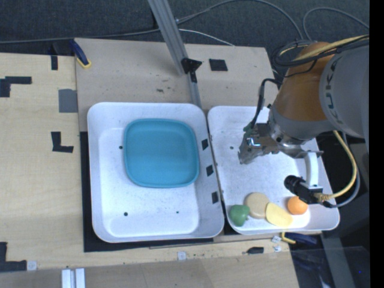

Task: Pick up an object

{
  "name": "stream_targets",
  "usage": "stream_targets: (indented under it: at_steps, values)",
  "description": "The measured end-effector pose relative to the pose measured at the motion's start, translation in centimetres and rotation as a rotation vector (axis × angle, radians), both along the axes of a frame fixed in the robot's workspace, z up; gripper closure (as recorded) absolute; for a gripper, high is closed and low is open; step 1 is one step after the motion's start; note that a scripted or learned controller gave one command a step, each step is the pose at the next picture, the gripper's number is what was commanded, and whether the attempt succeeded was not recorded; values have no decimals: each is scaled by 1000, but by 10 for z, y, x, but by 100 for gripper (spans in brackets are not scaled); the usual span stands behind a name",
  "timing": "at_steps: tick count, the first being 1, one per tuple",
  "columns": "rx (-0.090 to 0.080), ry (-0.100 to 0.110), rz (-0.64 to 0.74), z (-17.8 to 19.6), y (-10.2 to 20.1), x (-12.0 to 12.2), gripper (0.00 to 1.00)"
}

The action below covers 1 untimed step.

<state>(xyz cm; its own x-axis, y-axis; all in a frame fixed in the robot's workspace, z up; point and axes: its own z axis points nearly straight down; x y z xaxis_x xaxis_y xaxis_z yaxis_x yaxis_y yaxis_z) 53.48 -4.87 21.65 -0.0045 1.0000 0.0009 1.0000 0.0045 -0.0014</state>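
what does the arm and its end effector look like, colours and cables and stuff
The arm is bulky and rounded, with a grey shell and a broad orange band above the wrist. Its end effector is a small dark metallic piece. A thin black cable loops beside the wrist, and yellow cables trail along the arm.

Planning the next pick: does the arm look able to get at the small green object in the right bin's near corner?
Probably yes. The gripper hangs over bare floor of the right white bin, and the small green object lies uncovered, though close to the bin wall and a beige piece.
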Motion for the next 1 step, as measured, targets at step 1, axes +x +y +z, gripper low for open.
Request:
stream_targets:
  at_steps: [1]
  values:
    - [0,0,0,-1,61,4,100]
